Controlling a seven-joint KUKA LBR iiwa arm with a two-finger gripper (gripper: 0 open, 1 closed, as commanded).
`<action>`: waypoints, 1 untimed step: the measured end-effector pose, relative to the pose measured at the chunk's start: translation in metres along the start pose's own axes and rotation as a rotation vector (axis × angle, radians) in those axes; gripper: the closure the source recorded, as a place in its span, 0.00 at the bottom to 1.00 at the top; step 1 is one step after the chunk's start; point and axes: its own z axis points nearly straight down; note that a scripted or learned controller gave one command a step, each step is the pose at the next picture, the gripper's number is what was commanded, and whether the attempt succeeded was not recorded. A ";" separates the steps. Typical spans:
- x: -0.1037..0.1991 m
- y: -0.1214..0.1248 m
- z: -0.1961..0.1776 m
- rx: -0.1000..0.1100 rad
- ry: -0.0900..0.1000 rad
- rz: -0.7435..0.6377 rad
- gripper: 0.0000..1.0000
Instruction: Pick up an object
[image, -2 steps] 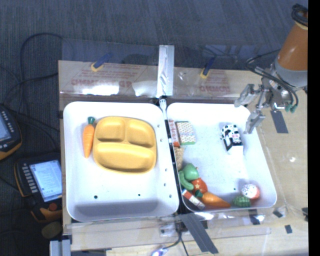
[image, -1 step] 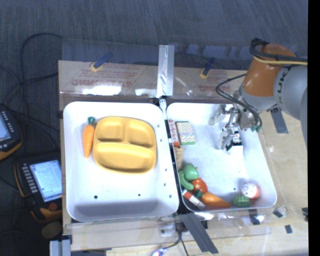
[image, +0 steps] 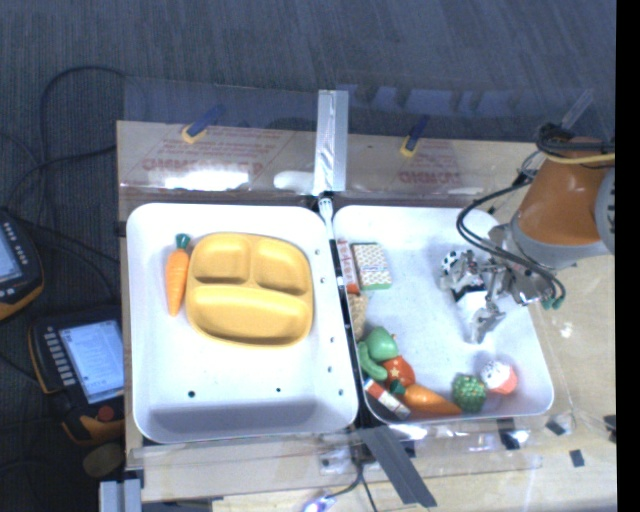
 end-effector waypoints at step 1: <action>-0.011 0.024 0.000 0.001 -0.003 -0.007 0.00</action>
